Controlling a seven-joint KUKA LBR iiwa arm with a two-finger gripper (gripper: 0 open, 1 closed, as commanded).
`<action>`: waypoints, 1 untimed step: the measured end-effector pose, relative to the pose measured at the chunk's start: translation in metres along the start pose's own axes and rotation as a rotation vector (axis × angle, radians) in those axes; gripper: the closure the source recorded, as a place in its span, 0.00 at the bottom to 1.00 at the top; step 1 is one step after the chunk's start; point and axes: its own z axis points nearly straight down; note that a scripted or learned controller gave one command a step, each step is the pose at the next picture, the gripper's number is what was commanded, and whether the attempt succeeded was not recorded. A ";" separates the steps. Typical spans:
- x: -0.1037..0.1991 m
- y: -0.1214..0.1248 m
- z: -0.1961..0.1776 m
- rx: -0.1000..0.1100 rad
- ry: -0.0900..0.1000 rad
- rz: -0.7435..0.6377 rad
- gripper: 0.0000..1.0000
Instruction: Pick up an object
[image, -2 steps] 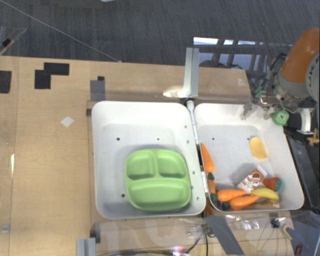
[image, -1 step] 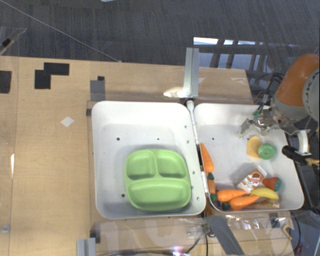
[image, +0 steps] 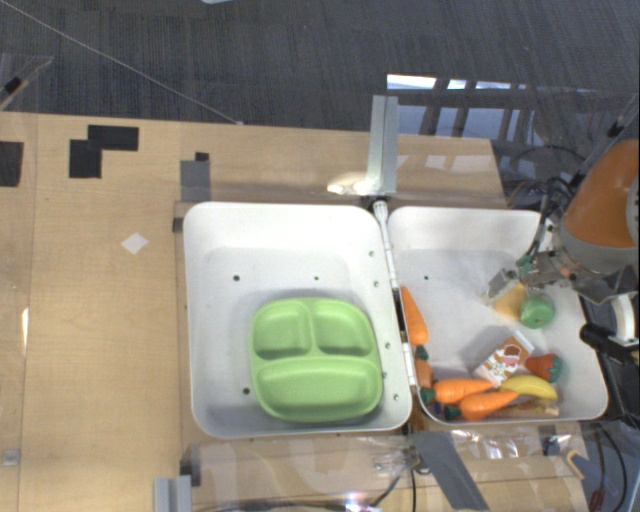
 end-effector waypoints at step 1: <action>0.001 0.004 -0.011 -0.007 0.002 -0.001 1.00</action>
